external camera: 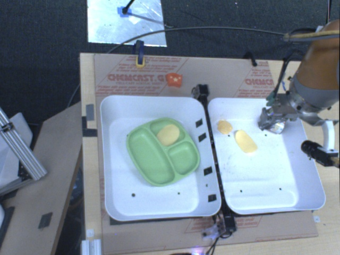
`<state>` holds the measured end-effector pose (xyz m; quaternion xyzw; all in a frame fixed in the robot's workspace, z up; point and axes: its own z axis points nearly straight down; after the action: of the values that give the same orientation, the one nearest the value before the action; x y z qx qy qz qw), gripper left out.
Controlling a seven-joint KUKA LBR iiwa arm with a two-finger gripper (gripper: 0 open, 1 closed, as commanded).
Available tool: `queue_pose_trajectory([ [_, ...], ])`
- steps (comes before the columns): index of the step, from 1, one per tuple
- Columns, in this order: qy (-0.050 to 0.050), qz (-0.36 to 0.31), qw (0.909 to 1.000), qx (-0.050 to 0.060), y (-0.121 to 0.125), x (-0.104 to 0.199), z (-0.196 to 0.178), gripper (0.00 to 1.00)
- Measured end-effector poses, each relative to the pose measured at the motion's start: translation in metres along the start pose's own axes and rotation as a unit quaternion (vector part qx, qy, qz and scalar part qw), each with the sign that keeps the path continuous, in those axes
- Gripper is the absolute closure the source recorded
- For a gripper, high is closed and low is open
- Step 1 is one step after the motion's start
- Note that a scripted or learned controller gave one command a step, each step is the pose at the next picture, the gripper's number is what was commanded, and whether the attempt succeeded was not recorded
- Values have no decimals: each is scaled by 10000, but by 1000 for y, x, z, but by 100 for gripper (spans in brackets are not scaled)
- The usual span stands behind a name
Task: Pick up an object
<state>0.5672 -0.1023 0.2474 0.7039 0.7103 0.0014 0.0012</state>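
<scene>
Gripper (273, 122) hangs low in right bin (276, 195), near its far right side; finger gap unclear, cannot tell. Nothing visible in grasp. Nearest target: oval yellow piece (246, 141), just left and toward near side of gripper. Smaller yellow piece (224, 126) beyond it; third sits in green tray (154, 163) (left bin). Advice: centre over oval piece, straddle its narrow width, descend straight.

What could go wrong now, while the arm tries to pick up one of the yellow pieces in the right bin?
1. The pincer sits to the right of the long yellow piece, not over it, so closing here would likely grab nothing.
2. That piece looks flat and may slip out.
3. The small yellow piece lies close by and might be pushed away.
</scene>
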Motion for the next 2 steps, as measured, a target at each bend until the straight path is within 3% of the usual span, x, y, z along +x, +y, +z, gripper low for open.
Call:
queue_pose_trajectory([
  [2, 3, -3, 10000, 4, 37, 100, 17, 100],
])
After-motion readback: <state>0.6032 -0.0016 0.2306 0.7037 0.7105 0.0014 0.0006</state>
